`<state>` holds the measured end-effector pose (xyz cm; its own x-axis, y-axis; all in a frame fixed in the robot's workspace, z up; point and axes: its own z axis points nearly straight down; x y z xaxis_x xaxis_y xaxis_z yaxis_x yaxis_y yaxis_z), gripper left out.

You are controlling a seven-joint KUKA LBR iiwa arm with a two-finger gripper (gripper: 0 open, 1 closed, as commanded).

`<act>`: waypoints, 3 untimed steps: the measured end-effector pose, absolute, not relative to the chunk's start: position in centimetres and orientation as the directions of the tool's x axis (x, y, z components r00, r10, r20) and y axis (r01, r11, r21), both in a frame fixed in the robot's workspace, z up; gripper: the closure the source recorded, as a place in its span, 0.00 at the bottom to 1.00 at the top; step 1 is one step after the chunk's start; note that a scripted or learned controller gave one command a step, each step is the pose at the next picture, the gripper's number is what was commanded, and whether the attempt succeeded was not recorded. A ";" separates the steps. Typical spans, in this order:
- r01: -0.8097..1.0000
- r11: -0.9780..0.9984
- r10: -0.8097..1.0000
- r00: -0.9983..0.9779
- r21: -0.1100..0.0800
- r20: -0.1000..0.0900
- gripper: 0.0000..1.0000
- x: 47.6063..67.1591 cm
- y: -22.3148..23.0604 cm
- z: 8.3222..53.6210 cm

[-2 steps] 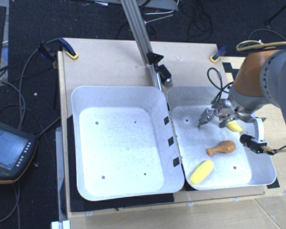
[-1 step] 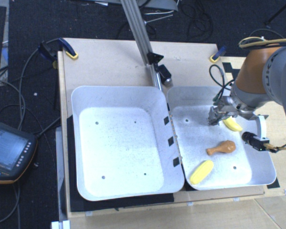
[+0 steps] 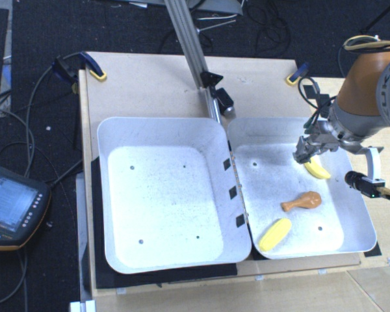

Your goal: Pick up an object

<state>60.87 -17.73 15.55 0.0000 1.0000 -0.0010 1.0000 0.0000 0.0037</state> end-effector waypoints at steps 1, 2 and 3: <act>1.000 0.001 1.000 -0.001 0.005 -0.001 1.00 61.0 -17.7 21.8; 1.000 0.000 1.000 0.000 0.004 -0.001 1.00 60.8 -18.7 26.8; 1.000 0.005 1.000 -0.005 0.000 0.001 1.00 60.4 -12.4 26.3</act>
